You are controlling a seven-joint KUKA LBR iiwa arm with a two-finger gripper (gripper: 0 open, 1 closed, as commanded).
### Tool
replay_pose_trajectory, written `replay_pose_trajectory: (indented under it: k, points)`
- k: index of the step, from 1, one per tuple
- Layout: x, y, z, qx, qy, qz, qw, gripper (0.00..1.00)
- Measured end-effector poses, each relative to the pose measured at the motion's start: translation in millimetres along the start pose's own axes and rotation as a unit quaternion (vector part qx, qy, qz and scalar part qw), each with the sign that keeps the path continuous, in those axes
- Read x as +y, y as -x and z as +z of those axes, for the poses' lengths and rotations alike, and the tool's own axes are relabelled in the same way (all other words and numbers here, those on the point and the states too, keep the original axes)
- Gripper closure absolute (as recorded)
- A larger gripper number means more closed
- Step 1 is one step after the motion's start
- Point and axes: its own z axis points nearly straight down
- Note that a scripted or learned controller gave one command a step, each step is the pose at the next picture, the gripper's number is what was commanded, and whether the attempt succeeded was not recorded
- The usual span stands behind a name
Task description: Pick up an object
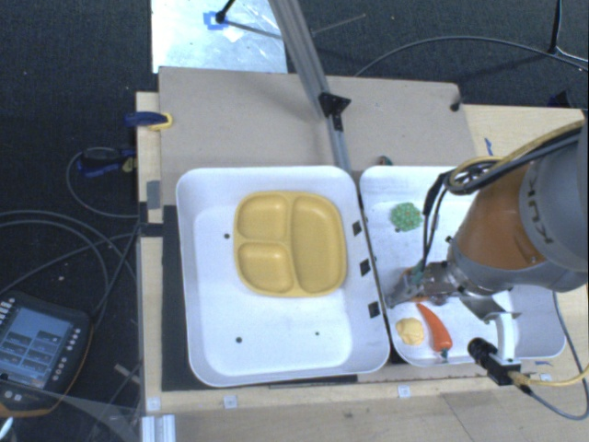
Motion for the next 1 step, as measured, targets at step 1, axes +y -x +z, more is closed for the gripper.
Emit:
replay_pose_trajectory:
  k: [1]
  points:
    - [1.2,0.0,-11.5,0.000,0.002,0.000,1.0000,1.00]
